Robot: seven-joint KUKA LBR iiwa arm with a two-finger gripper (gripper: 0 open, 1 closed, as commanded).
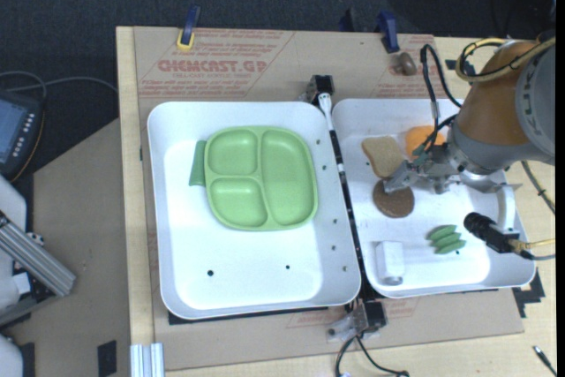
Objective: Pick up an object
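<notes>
The right bin (446, 285) holds several small things. A tan bread-shaped piece (381, 153) lies at its upper left, with an orange object (420, 138) beside it, partly behind the arm. Below them is a brown round disc (395, 202). A green pod (446, 238) lies toward the lower right, and a white cylinder (388, 260) rests near the front wall. My gripper (400, 181) hangs low over the bin, just above the brown disc's upper edge and right of the tan piece. Nothing shows in its grasp.
The left bin (168, 216) holds a green divided plate (261, 177) in its upper half, with a darker green piece (197, 163) sticking out from under its left side. The grey arm with its orange band (494, 115) covers the right bin's upper right corner.
</notes>
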